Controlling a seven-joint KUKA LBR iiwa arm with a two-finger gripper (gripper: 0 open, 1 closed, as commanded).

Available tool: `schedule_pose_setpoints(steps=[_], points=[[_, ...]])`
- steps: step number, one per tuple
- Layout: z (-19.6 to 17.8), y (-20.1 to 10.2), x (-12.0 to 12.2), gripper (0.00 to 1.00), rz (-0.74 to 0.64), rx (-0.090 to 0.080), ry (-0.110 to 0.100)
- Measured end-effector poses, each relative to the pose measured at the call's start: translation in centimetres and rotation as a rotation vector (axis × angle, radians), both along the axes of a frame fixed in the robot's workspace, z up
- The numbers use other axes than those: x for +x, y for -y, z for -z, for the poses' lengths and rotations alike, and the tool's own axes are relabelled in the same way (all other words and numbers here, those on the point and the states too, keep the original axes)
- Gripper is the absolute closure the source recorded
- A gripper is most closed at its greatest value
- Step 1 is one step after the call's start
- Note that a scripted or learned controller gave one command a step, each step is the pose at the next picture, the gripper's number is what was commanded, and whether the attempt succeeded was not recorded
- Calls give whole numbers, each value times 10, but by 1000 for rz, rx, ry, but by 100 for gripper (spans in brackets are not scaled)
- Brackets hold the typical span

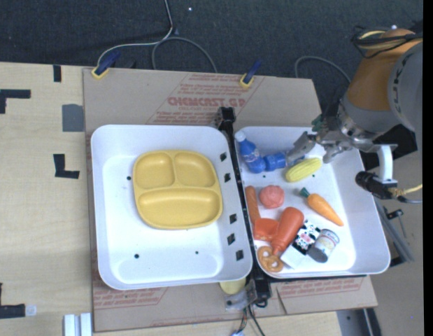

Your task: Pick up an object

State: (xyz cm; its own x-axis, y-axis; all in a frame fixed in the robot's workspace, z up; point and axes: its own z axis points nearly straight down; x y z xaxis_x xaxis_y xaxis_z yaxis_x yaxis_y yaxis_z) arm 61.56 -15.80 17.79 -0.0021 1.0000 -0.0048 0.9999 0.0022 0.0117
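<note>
Right now I have the tool (318, 145) hanging over the far part of the right bin (363, 208), its two fingers spread apart with nothing between them. The corn (303, 169) lies just on the near side of it, towards the left finger, so that is the thing I judge it is best placed to take. The corn's long axis runs left to right with its right end tipped a little towards the far side, roughly in line with the way the fingers are spread; I think the wrist would need a turn so they close across the cob instead of along it. A blue bottle (252, 157) sits just left of the corn, close enough to get nudged. The carrot (323, 208) lies nearer me and to the right, apart from the corn, and a pink ball (272, 196) rests nearer still on the left. The left bin (111, 208) carries only a yellow plate (178, 188), well away from the arm.
</note>
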Motion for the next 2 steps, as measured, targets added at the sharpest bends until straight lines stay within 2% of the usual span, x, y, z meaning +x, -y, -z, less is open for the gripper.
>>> schedule_pose_setpoints(steps=[1, 2], points=[[97, 5, 1, 0, 1, 1, -8], [94, -18, 44, 0, -7, -4, -65]])
